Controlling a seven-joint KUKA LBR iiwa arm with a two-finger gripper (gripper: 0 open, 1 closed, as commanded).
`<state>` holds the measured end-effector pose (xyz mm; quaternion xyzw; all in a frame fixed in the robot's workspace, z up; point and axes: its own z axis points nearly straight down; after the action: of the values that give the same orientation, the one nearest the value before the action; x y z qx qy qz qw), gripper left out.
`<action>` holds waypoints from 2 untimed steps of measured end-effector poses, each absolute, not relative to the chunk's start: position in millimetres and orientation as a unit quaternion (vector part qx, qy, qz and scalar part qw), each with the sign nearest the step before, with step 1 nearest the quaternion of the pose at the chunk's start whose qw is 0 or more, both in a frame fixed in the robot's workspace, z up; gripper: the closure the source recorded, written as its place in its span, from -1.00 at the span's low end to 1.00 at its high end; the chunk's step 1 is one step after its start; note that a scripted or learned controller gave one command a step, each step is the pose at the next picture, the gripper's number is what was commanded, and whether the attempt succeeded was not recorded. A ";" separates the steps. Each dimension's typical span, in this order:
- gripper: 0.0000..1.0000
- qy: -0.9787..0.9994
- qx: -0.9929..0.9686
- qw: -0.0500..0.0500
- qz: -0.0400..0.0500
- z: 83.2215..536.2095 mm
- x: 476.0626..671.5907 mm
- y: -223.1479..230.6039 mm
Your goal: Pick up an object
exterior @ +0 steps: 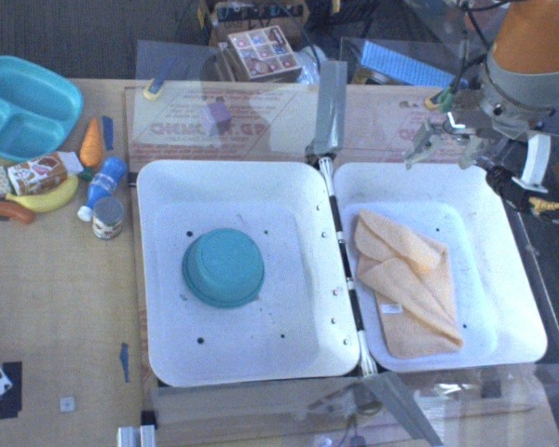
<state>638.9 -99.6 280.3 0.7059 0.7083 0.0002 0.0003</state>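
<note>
Approach step. End effector (444, 138) above right bin (531, 333) far edge, fingers spread, holding nothing. Folded cloth (408, 282) in right bin; teal bowl (224, 266) in left bin (158, 343). Next: descend over chosen object, close.

Two white bins (158, 194) on the desk: one teal bowl (224, 266) in one, one tan cloth (410, 282) in the other.

Wooden bench (56, 287) against dark grey floor (65, 17), cluttered behind.
</note>
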 end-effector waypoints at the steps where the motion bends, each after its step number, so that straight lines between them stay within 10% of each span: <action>1: -1.00 0.688 0.726 0.000 0.000 156.7 546.6 -103.2; 2: -1.00 0.724 0.690 0.004 0.004 90.6 567.7 -158.1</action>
<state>567.7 -158.1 90.6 0.6896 0.7241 0.0037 0.0036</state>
